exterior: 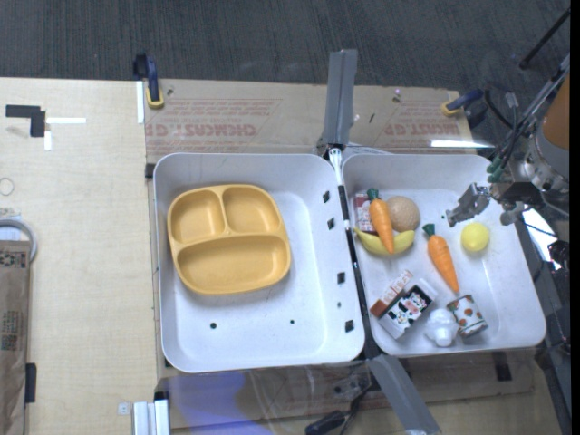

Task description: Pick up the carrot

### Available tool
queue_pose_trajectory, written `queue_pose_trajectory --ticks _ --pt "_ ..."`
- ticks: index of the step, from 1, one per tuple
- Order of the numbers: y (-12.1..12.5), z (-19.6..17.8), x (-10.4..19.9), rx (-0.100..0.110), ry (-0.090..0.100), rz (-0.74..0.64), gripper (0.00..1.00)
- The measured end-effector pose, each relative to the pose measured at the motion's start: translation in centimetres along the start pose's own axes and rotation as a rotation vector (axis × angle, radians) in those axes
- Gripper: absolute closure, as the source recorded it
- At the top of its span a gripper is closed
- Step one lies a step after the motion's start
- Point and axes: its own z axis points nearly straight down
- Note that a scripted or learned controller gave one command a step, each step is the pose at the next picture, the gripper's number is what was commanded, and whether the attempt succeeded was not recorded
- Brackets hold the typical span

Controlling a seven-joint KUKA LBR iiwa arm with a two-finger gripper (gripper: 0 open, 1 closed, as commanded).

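Note:
Two orange carrots with green tops lie in the right bin (530, 284). One carrot (442, 258) rests on the bin floor near the middle. The other carrot (381, 226) lies across a yellow banana (390, 243) at the bin's left side. My gripper (465, 205) hangs over the bin's upper right part, above and slightly right of the middle carrot's green top. Its fingers look open, and nothing is between them.
A yellow lemon (475, 236) sits just right of the middle carrot, under the gripper. A brown ball (404, 213), a small carton (405, 308), a can (468, 315) and a white lump (441, 332) share that bin. The left bin (159, 270) holds a yellow divided plate (228, 238).

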Motion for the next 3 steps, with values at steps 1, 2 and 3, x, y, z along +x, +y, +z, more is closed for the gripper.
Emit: queue_pose_trajectory --ticks 1,2,3 --pt "2.3 13.3 0.7 0.000 0.001 0.145 0.00" --pt "3.3 11.0 0.6 -0.003 0.000 0.135 0.00" --pt "1.5 16.9 -0.7 0.000 0.001 0.168 0.00"
